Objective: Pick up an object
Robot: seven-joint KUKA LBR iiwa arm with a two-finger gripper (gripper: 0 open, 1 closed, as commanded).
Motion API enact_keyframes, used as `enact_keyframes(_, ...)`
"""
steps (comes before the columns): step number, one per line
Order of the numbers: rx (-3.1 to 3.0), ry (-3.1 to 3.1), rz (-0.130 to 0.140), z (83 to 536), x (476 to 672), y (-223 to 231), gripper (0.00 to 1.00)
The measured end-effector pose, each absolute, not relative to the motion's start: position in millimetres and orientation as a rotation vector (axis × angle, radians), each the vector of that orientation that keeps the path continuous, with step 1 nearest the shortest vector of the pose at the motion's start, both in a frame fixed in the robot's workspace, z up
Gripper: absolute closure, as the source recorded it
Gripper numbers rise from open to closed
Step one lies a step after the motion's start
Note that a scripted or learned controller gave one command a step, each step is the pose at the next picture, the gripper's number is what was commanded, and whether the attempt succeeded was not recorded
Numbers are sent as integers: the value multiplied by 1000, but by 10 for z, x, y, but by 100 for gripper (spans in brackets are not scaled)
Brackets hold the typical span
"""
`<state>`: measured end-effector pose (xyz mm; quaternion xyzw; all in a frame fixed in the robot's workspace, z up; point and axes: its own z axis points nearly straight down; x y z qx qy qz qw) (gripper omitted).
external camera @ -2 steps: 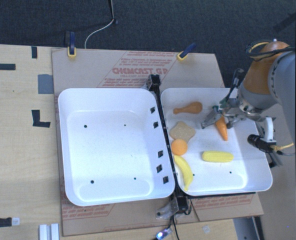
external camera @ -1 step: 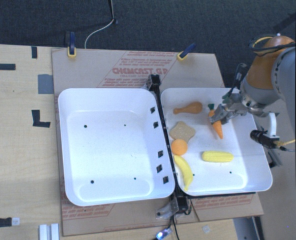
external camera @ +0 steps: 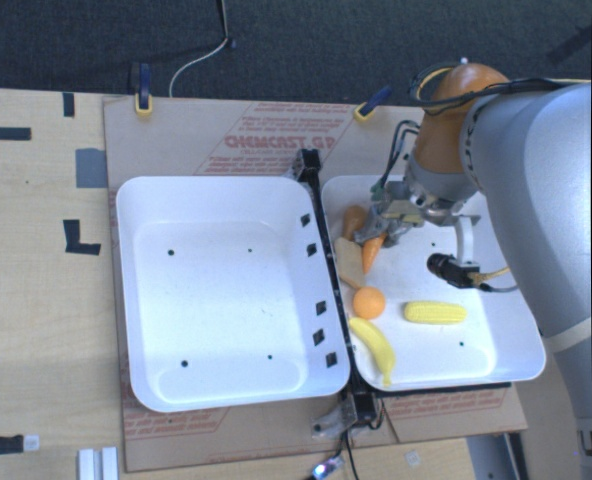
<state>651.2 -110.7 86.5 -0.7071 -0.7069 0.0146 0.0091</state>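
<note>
My gripper (external camera: pixel 388 220) is low in the right bin (external camera: pixel 496 353), near its far left corner. An orange carrot (external camera: pixel 371 253) lies point-down right below it, its top end touching or just under the gripper's tip. A brown bread-like piece (external camera: pixel 353 220) sits just left of the gripper against the bin's wall, with a tan slice (external camera: pixel 348 264) below it. Nearer the front are an orange ball (external camera: pixel 368 303), a yellow banana (external camera: pixel 374 346) and a yellow corn cob (external camera: pixel 435 313).
The left bin (external camera: pixel 216 288) lies beside the right one, with a black divider strip (external camera: pixel 321 268) between them. The grey arm (external camera: pixel 536 188) covers the right bin's far right side. A black cable fitting (external camera: pixel 454 268) hangs off the wrist above the corn.
</note>
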Motion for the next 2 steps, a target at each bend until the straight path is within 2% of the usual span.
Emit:
enact_keyframes(1, -2226, -2222, -2, 867, 6047, -970, 100)
enact_keyframes(2, -2213, -2230, -6, 1901, 5561, -181, 100)
